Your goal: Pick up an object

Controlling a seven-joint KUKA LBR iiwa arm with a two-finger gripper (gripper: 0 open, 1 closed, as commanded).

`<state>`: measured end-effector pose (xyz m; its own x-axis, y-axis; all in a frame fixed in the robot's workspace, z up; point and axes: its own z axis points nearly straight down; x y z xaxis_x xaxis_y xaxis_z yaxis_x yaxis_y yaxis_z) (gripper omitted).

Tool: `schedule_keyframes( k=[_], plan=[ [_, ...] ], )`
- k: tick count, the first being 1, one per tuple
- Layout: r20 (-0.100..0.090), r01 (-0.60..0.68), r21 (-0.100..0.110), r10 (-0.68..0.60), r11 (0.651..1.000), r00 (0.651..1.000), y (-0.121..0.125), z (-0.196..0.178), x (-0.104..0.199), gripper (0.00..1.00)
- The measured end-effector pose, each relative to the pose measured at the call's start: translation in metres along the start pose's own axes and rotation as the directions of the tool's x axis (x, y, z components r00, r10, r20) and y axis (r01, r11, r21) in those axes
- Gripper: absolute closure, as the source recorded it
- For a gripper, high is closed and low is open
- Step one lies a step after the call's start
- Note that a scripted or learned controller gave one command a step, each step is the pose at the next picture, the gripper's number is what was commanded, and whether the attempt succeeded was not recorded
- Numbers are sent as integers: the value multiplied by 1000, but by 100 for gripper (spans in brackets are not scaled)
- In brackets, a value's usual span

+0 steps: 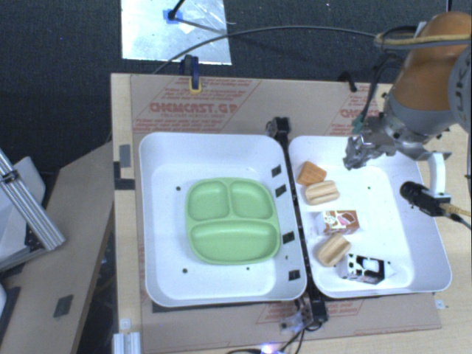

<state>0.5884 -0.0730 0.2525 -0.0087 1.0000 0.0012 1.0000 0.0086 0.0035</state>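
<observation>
The right bin (413, 271) holds several small things. An orange wedge (311, 173) lies by its left wall, with a tan roll (321, 192) just in front of it. Further forward come a red and white packet (340, 221), a second tan roll (332, 249) and a black and white item (363, 268). My gripper (356, 155) hangs over the far part of this bin, right of the orange wedge and apart from it. Nothing shows in its grasp.
The left bin (166, 161) bears a green divided plate (232, 220). A black divider (289, 205) runs between the two bins. The right half of the right bin's floor is bare white.
</observation>
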Motion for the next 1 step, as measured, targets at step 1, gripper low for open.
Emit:
schedule_keyframes(
  k=[1],
  plan=[
    [0,0,1,0,1000,1000,14,16,52,100]
  ],
)
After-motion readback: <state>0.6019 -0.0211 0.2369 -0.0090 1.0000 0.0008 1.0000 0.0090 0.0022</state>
